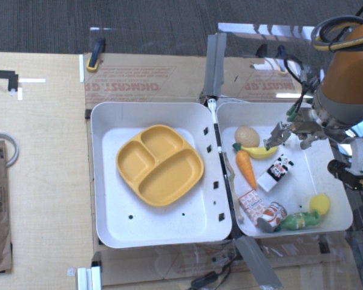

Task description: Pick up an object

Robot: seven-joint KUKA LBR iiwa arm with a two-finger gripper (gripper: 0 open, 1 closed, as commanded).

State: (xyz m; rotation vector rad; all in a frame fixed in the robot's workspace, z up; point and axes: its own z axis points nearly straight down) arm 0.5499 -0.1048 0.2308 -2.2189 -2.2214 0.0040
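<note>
Green bottle (299, 220) at right bin's (342, 222) near edge, banana (261, 151) just beside open, empty gripper (292, 136).

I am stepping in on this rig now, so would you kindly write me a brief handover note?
Claw: above the right bin, near its back; nothing seen between its fingers.
Right bin holds a banana, egg-shaped item, carrot, small cow-print carton, lemon, green bottle and snack packet.
Left bin holds a yellow divided plate.
Done: nothing lifted.
Left: grasp and raise one object.
</note>
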